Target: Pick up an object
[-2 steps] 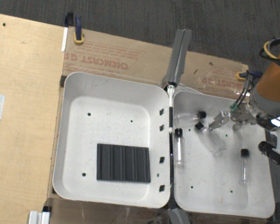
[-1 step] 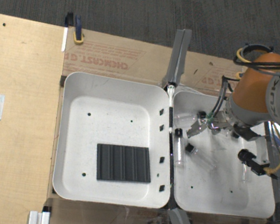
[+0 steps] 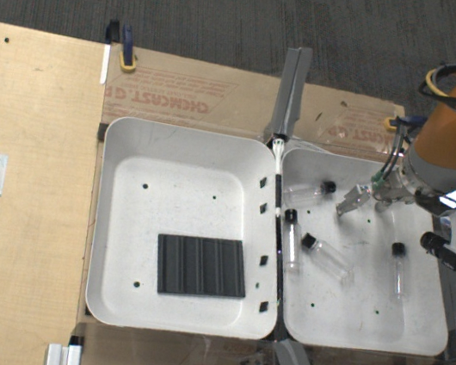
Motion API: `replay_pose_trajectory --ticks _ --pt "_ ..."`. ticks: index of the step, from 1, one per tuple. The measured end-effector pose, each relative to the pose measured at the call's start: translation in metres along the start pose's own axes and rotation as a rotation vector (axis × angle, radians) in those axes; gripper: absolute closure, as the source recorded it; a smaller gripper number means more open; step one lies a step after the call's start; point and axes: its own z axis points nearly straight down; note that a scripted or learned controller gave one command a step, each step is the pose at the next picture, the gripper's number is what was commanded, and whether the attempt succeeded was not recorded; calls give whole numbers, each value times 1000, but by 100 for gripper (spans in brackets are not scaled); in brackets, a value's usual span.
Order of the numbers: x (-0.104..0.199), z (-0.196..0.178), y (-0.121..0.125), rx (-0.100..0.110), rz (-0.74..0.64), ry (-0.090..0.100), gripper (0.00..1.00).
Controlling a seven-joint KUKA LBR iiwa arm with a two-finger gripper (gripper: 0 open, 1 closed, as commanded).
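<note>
Camera view places the grey two-finger gripper (image 3: 354, 201) in the upper middle of the right-hand white bin (image 3: 410, 340), hanging off the grey arm with the orange band (image 3: 447, 129) that comes in from the upper right of the frame. Its fingers look slightly parted with nothing between them.

The closest candidates are clear plastic vials with black caps. One lies just down and left of the fingertips, near the bin's centre (image 3: 326, 256), its long axis running from upper left, where the cap sits, to lower right. Another short vial (image 3: 319, 188) lies just left of the gripper, and a third (image 3: 397, 267) lies down and to the right, roughly upright in the frame.

A dark ribbed rectangular tray (image 3: 200, 266) rests in the left-hand white bin (image 3: 127, 159), well apart from the gripper.

The centre vial seems the likeliest target; the fingers would need to close across its slanted axis.
</note>
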Motion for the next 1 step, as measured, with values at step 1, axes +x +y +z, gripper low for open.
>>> replay_pose_trajectory --ticks 1 --pt "42 -4 -13 -13 -21 -3 0"
